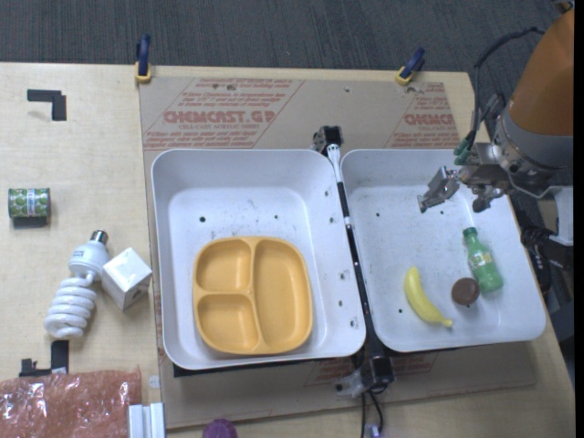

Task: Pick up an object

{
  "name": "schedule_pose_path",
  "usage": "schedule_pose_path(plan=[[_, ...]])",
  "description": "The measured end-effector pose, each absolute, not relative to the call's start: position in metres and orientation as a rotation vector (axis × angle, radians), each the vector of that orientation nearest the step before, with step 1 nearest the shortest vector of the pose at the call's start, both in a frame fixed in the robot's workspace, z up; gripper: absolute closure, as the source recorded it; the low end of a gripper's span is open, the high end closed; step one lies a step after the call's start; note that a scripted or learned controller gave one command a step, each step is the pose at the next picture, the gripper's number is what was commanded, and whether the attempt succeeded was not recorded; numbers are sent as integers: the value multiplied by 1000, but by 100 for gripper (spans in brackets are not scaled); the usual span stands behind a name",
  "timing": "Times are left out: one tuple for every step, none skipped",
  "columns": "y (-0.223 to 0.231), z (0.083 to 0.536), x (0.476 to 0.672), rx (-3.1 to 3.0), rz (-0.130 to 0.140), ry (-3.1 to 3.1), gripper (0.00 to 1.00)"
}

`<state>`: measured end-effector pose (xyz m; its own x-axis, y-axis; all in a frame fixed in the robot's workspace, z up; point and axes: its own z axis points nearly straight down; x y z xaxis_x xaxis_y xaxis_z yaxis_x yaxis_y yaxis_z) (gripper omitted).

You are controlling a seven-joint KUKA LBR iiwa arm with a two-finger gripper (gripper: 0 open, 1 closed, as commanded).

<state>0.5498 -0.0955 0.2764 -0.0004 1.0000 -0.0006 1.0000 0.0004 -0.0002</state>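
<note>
You see claw (459, 190) open, holding nothing, up over right bin (383, 176). Banana (424, 298), green bottle (482, 260), brown ball (465, 291) lie near bin's front. Yellow plate (253, 294) sits in left bin (173, 208).

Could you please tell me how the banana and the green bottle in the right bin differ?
The banana is yellow and curved; the bottle is green and straight, with a label. The banana lies nearer the bin's middle, the bottle nearer its right wall. Both lie flat beside the brown round piece.
</note>
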Motion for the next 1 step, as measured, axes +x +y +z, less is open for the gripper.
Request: schedule_pose_path(plan=[[-134,125,540,2224,-1,2220,0]])
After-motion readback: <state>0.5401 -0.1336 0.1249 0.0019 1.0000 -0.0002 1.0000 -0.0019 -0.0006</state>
